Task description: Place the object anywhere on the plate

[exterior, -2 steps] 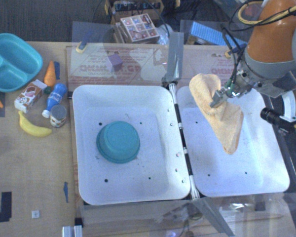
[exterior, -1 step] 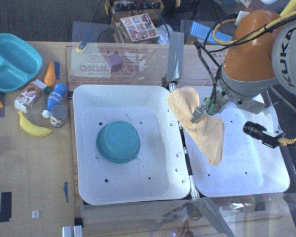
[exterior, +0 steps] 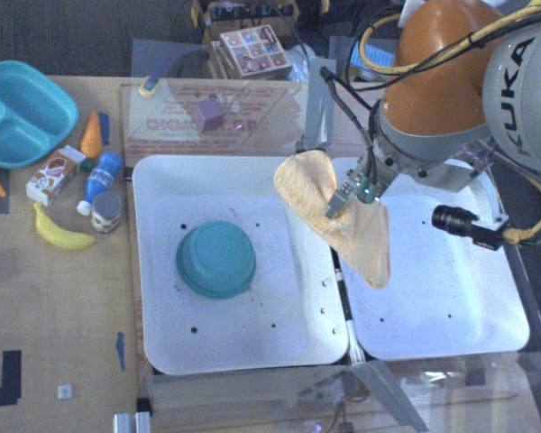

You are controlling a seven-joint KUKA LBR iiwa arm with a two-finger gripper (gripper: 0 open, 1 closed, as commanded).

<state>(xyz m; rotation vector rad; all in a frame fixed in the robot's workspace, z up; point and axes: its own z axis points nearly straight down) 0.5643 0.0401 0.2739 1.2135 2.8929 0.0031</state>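
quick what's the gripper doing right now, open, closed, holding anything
Gripper: closed on the yellow cloth, which hangs over the seam between the two bins; the teal plate sits in the left bin.

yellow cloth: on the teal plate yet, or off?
Off. The crumpled yellow cloth hangs at the gripper over the bins' divide; the round teal plate sits apart.

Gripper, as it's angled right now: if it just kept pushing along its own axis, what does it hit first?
The yellow cloth. The gripper points down-left into it, above the seam between the bins. Past the cloth, probably the left bin floor, short of the teal plate, though depth is unclear.
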